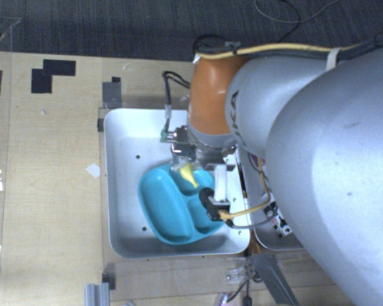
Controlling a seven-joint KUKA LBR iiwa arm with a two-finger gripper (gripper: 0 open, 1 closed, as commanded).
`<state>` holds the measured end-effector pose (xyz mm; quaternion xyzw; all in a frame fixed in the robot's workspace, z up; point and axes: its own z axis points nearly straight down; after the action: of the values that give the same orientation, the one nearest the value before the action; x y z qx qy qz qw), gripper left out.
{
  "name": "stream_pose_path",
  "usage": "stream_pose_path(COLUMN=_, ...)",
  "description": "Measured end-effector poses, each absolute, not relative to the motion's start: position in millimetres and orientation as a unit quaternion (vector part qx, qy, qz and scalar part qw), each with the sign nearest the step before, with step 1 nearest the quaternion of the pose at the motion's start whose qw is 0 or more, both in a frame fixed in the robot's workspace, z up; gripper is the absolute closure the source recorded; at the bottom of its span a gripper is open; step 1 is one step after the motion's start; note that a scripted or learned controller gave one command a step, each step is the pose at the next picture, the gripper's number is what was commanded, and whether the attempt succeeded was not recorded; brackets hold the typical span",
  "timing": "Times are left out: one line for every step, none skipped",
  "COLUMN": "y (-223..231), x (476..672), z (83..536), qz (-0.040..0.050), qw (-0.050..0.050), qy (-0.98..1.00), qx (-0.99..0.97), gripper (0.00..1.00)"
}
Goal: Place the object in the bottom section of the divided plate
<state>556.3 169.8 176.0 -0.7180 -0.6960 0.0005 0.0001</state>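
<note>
From the camera view above the bench, the grey arm with its orange band [210,101] is reaching in over the left white bin [124,139], and the gripper [190,161] is hanging low over the blue divided plate [169,209]. A small yellow object [188,174] is showing right under the wrist, at the plate's upper rim, above the ridge that splits the dish. Whether it is pinched or simply lying there I cannot tell; the wrist is hiding the tips, so the hand's state is not readable from here.

If the arm is carrying it, I would judge the good move to be sliding toward the near, lower compartment, getting clear past the divider, and lowering close to the floor of the dish before letting go, so the piece is not bouncing back over the ridge.

The plate is sitting tilted toward the bin's right wall. The bin is resting on a pale wooden bench [51,171] with black tape marks [51,75], and dark carpet [115,11] with a loose cable [281,8] is running beyond it.
</note>
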Motion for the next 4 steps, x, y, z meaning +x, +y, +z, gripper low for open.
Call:
stream_pose_path(y=169.9, x=556.3, z=176.0, qz=0.0006, qw=0.000, qy=-0.696, qx=-0.718, gripper=0.00)
stream_pose_path(y=204.8, x=519.3, z=98.2, qz=-0.0043, qw=-0.002, qy=-0.702, qx=-0.712, gripper=0.00)
stream_pose_path(y=217.0, x=579.5, z=139.7, qz=-0.0002, qw=0.000, qy=-0.681, qx=-0.732, gripper=0.00)
stream_pose_path(y=236.2, x=632.9, z=88.0, qz=-0.0014, qw=-0.001, qy=-0.602, qx=-0.799, gripper=0.00)
